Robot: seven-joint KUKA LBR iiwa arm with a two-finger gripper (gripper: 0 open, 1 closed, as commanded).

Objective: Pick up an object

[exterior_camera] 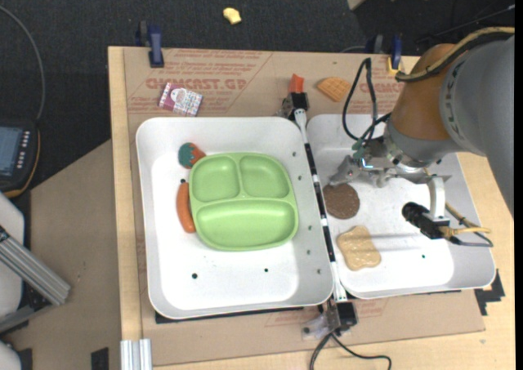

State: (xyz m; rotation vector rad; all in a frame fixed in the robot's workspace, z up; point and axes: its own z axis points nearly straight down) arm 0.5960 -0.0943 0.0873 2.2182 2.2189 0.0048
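Brown round patty lies just below my gripper; finger state unclear, so I risk a miss.

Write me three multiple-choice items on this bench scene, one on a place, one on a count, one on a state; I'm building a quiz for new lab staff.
1. Where does the green divided plate lie?
A. in the left bin
B. in the right bin
C. on the cardboard outside the bins

2. How many compartments does the green plate have?
A. two
B. three
C. five

3. How does the orange carrot-like toy sit relative to the plate?
A. inside its large compartment
B. beside its left edge, on the bin floor
C. stacked on top of the round brown patty

Answers:
1 A: the plate sits on the floor of the left bin.
2 B: two small sections above one long one.
3 B: it lies along the plate's left rim; the round brown patty is in the right bin.
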